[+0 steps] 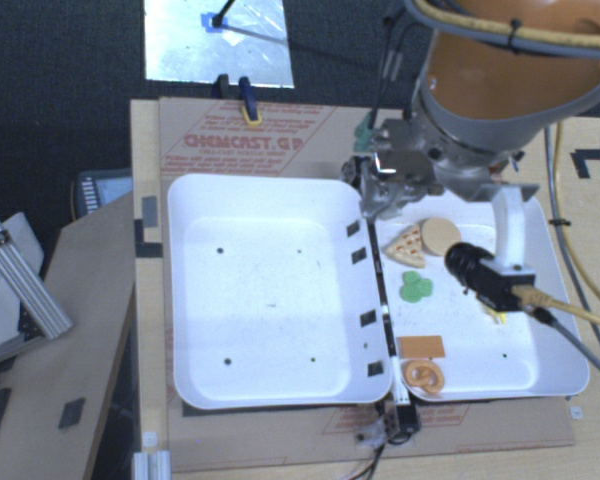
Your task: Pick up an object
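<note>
Tan and orange toy foods lie in the right white plastic bin (pixel 540 368), and we count 5 of them. We see a triangular pizza-slice toy with red spots (pixel 407 245) near the bin's upper left part, touching a round tan cookie-like disc (pixel 440 235) on its right. Below them sits a small green leafy toy (pixel 415 288), apart from both. Farther down, close to the divider between the bins, an orange rectangular block (pixel 421 347) lies flat, and just below it a tan pretzel-shaped toy (pixel 424 376) rests by the bin's front left corner.

Over the upper part of this bin hangs the tool (pixel 385 203), a grey metal assembly under the arm's large orange band (pixel 520 18); it sits just above and left of the pizza slice, by the divider. We cannot tell how it stands, open or closed, and we see nothing gripped in it. A white bracket with a black cylindrical part (pixel 485 273) reaches down to the right of the green toy, with a yellow cable (pixel 580 313) running off to the right.

The left white plastic bin (pixel 190 368) adjoins the right 1. Both rest on a brown cardboard sheet with red lettering (pixel 245 138) on the counter (pixel 90 298). A shiny square metal plate (pixel 220 28) lies beyond.
</note>
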`<action>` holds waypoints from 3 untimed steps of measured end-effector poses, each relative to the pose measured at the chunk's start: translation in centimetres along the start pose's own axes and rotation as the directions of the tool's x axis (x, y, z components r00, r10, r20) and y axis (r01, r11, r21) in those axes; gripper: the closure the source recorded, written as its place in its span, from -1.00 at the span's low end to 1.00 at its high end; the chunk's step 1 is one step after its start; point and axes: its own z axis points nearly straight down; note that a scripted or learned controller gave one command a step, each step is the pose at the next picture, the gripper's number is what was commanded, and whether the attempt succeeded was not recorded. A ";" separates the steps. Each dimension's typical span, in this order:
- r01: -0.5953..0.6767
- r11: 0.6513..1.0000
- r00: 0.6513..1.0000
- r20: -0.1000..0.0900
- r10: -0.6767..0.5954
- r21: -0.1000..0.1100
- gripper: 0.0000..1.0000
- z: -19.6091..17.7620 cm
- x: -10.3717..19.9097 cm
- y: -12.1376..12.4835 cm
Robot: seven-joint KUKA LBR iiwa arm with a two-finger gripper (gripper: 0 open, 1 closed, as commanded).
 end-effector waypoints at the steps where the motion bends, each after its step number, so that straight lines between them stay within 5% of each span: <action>1: -0.009 1.000 1.000 0.004 0.009 0.006 1.00 17.7 -0.5 -0.1; 2: -0.002 1.000 1.000 -0.002 0.002 -0.007 1.00 7.1 2.8 0.7; 3: -0.013 1.000 1.000 0.003 0.013 0.000 1.00 3.6 -3.0 0.1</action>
